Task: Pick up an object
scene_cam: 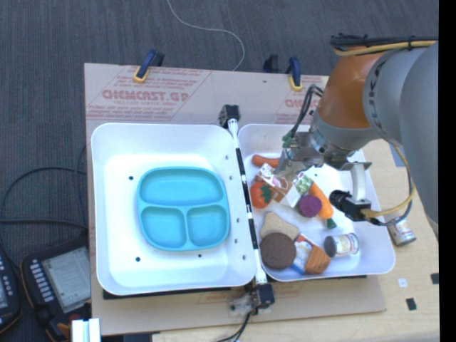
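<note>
From my screen I see the tool (293,164) low over the right bin (377,262), among the toy food, but the wrist covers its tips, so I cannot tell if it is wide, narrow or holding something. Just under it lies a small flat packet (273,183) with a white and red print, tilted, and touching it on the left side is an orange piece (256,194). A carrot (265,160) lies near the top wall of this bin. To the right of the packet there is a round purple piece (310,205) with an orange piece with a green end (325,209) beside it. Lower in the bin I see a brown slice of bread (279,226), a dark brown round cookie (277,250) touching it, an orange and blue toy (314,259), and a small jar (340,245) lying on its side. The left bin (114,155) holds a light blue plate (184,207) with 3 compartments. Both bins stand on a brown board (142,95) with red printed letters, fixed by blue clamps (147,64) at the far edge. The table lies on a dark grey carpet (57,34), where a thin white cable (203,27) runs, and a black pendant (53,283) rests at the bottom left.
</note>
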{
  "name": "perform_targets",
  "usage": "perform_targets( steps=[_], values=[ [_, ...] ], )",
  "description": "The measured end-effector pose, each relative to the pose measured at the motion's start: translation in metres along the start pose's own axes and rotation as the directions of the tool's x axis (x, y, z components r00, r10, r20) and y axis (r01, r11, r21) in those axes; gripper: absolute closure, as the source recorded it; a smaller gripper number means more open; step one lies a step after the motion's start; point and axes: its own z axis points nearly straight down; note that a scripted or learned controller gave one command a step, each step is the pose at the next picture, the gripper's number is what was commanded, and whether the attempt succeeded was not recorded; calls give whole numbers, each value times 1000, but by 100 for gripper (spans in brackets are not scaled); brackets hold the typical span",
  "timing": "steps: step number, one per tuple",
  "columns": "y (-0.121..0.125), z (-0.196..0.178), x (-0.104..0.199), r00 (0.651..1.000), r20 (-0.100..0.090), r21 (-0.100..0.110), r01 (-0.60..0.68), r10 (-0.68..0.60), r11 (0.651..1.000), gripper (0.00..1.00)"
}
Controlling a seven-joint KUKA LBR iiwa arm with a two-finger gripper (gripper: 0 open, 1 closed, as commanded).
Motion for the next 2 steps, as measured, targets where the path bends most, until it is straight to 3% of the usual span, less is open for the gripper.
perform_targets(
  steps=[1,2],
  values=[
    [0,0,-1,1000,1,1,0,0,1000,0],
    [-9,97,-35,1000,1,-5,-1,1,1000,0]
  ],
)
